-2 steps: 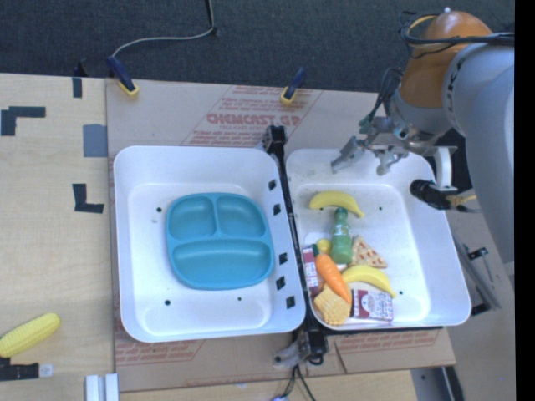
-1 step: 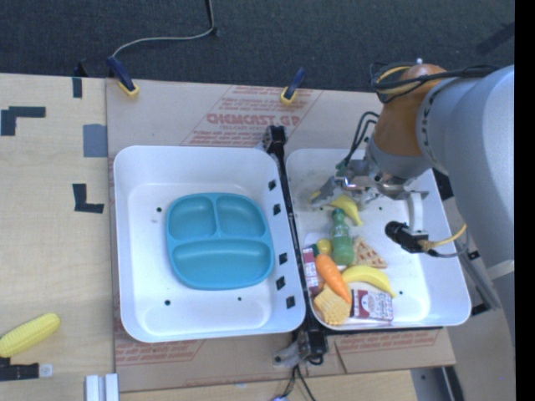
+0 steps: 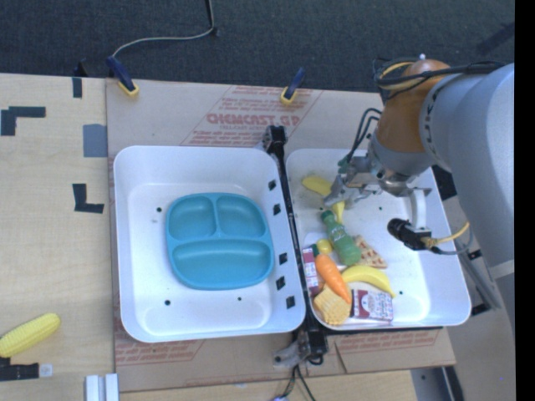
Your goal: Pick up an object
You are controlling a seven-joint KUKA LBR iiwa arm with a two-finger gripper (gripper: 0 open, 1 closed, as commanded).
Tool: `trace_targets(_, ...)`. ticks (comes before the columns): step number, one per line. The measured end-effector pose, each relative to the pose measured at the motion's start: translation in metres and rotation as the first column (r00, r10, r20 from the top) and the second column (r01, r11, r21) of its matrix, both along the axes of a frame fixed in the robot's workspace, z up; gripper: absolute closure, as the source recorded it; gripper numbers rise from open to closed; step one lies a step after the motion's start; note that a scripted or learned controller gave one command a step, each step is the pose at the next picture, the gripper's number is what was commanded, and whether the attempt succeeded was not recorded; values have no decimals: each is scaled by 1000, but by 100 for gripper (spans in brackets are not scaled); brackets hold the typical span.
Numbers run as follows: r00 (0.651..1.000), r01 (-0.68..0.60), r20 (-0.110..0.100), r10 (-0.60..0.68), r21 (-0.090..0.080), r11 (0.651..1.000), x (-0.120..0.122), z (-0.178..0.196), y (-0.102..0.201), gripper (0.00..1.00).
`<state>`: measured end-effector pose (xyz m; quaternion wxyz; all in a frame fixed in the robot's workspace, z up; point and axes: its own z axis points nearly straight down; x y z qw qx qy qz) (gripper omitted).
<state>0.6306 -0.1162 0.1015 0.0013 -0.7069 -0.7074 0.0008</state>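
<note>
You can't tell from this angle whether the jaws are parted or closed; the gripper (image 3: 341, 192) is small and dark against the clutter, so don't assume a catch. It sits low in the right bin (image 3: 435, 303), toward that bin's far-left corner, just beside a yellow piece (image 3: 315, 185) and right above the green bottle (image 3: 338, 234).

Nothing reads as pinched betw. the tips, so treat the pick as not yet made. Nearest candidates: the yellow piece at the far-left corner and the green bottle just nearer you along the left wall. The bottle lies slanted, cap end toward the gripper; if you go for it, approach across its narrow width, not along its length, and come down centred or it'll likely roll off.

Watch the pile. An orange carrot (image 3: 333, 277), a waffle (image 3: 368, 253), a banana (image 3: 368, 277), a red-and-white carton (image 3: 370, 305) and a cracker-like piece (image 3: 330, 308) crowd the near-left corner, touching or overlapping, so a grab there prob. drags neighbours. The divider wall betw. the bins is close on the left: keep clearance or the tip may clip the rim.

The left bin (image 3: 142, 170) holds a blue divided plate (image 3: 221, 241); a corn cob (image 3: 29, 332) lies on the bench's near-left edge. Neither matters now.

Lift straight up, slowly, and confirm the item rises w/ the tips.
</note>
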Motion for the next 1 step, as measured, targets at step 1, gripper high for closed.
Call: trace_targets(1,1000,-2,3,2,0,1000,-20,83,78,100)
